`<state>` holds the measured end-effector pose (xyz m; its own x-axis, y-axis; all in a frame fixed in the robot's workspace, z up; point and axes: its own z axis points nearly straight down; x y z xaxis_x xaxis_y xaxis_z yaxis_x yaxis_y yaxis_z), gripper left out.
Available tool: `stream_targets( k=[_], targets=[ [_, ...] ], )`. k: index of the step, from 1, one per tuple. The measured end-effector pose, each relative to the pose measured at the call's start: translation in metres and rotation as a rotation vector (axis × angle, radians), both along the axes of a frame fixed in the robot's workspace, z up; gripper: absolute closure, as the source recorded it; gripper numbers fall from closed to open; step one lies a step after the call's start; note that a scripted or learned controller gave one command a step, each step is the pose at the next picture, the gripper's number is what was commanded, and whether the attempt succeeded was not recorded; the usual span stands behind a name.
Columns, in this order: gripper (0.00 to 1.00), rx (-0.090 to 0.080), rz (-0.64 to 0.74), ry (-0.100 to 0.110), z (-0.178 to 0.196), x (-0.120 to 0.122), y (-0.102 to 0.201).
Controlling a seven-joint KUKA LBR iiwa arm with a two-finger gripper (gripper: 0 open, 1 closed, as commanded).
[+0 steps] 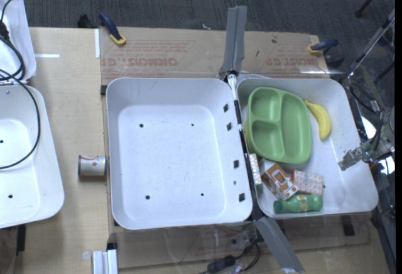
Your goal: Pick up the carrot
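About the carrot, I must be honest: I cannot tell where it lies. My guess is that it is covered by another thing in the right bin (350,202), which stands toward the right edge of the table (75,109), so I count it as not yet found and not yet lifted. The things I can name in that bin are a green divided plate (279,125) in its far half, and a banana (320,119) just beside the plate on the side of the table's right edge. Two printed snack packets (281,180) lie close below the plate, and a green bottle (298,203) lies on its side against the bin's near wall. The packets carry some orange print, but their shape is flat and square, not a carrot. The pincer (358,156) hangs at the right rim of this bin, apart from all these things. At this size I cannot tell if it is released or clenched, and I see nothing carried in it. The left bin (169,141), in the middle of the table, is not part of the work now. A small can (92,166) lies on the table beside it. So I judge the task to be at its very beginning: finding, reaching, gripping and lifting are all left.
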<state>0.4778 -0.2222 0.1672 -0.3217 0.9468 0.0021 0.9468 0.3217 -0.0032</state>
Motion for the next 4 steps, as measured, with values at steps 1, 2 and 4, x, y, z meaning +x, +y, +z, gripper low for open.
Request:
stream_targets(
  k=[1,2,4],
  targets=[
    [0.00,0.000,0.000,0.000,0.0001,0.0000,0.0000],
    [0.00,0.000,0.000,0.000,0.0001,0.0000,0.0000],
    [0.00,0.000,0.000,0.000,0.0001,0.0000,0.0000]
  ],
)
